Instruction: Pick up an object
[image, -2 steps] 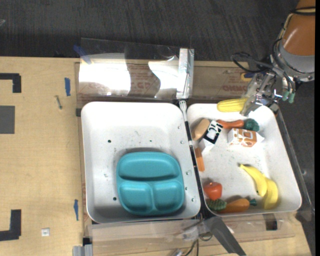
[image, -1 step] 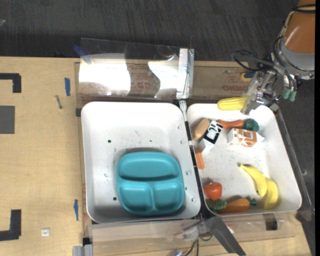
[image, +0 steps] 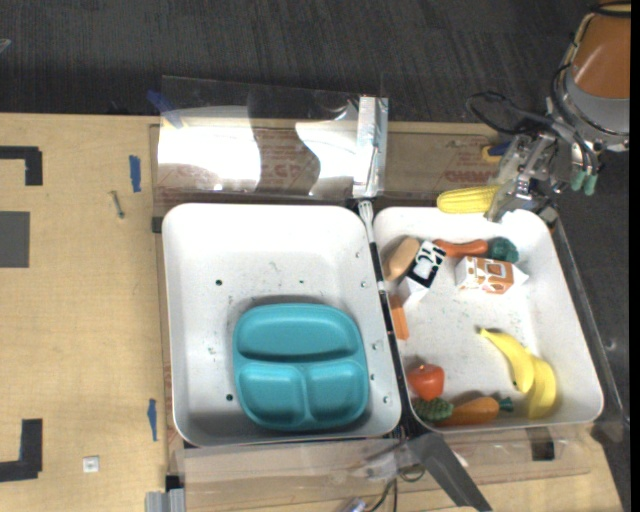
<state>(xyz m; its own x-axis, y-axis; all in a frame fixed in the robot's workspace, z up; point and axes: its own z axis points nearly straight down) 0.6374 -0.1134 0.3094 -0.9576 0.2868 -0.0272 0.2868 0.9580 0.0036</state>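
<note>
My gripper (image: 502, 203) hangs over the back rim of the right bin (image: 575, 330), below the arm's orange band (image: 604, 55). Its tip is right at the right end of a yellow corn cob (image: 463, 201) that lies along that rim. Whether it touches the cob I cannot tell. Inside the right bin lie a carrot with a green top (image: 476, 248), a white and orange carton (image: 487, 276), a tan bread piece (image: 400, 257), a black and white card (image: 429, 264), a banana (image: 522, 368), a tomato (image: 427, 381) and a second carrot (image: 472, 409).
The left bin (image: 200, 270) holds a teal divided tray (image: 300, 365) near its front. A small orange stick (image: 399, 322) lies by the divider between the bins. A clear plastic sheet with tape (image: 300, 150) stands behind the left bin.
</note>
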